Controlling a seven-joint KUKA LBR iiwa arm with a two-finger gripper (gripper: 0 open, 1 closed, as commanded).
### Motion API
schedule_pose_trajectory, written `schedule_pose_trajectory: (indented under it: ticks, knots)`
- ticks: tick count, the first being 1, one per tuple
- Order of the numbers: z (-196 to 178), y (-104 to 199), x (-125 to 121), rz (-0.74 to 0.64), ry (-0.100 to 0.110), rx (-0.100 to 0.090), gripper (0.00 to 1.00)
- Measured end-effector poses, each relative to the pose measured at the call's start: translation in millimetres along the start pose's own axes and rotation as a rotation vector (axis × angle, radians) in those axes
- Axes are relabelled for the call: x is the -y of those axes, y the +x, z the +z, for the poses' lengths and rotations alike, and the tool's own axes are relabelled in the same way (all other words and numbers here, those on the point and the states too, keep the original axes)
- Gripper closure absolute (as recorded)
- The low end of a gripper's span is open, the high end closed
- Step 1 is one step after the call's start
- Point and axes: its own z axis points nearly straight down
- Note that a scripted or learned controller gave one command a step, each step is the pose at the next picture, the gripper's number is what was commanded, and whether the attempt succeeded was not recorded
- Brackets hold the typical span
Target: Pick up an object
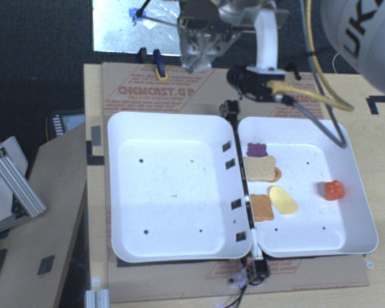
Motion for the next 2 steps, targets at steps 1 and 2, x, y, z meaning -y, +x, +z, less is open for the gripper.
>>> schedule_pose_trajectory:
  ticks: [1, 2]
  knots:
    - [-11, 0, 0, -0.005, -0.002, -0.002, 1.00]
    - [-22, 1, 0, -0.009, -0.004, -0.003, 1.00]
